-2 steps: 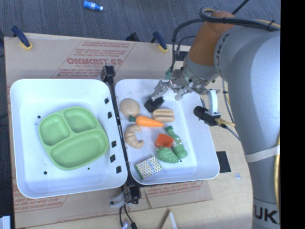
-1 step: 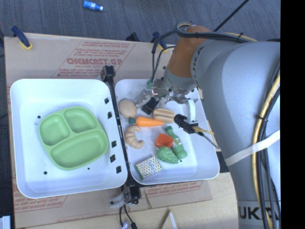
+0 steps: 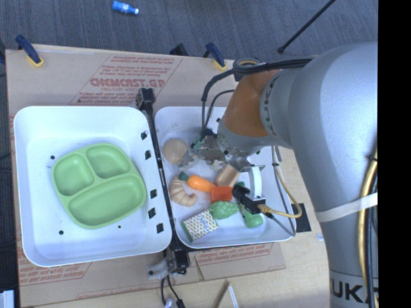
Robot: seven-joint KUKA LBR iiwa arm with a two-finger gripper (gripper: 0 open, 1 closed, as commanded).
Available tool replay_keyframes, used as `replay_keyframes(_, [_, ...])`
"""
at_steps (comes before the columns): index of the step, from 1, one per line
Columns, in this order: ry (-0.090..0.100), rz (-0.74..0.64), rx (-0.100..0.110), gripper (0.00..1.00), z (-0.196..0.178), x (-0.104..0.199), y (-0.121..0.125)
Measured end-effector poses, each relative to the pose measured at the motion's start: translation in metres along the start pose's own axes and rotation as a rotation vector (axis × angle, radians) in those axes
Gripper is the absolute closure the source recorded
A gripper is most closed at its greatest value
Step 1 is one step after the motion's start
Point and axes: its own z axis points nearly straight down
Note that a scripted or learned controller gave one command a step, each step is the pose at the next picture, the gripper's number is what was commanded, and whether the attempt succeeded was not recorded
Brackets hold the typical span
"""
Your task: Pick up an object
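Pincer (image 3: 213,151) state cannot be told. Just below it a carrot (image 3: 200,184) is noted: judged light, stiff, slippery; best taken across its middle.

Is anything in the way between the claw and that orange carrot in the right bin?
Nothing visible lies between them. The claw hangs low in the right bin, just above the carrot. But the carrot is crowded: a croissant lies on one side and a red piece on the other.
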Motion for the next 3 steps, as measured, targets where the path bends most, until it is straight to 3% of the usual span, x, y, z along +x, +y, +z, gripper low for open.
replay_keyframes(2, [0.001, 0.0, -0.001, 0.0, 0.001, 0.006, -0.104])
replay_keyframes(3, [0.001, 0.001, -0.003, 0.0, 0.0, 0.0, -0.033])
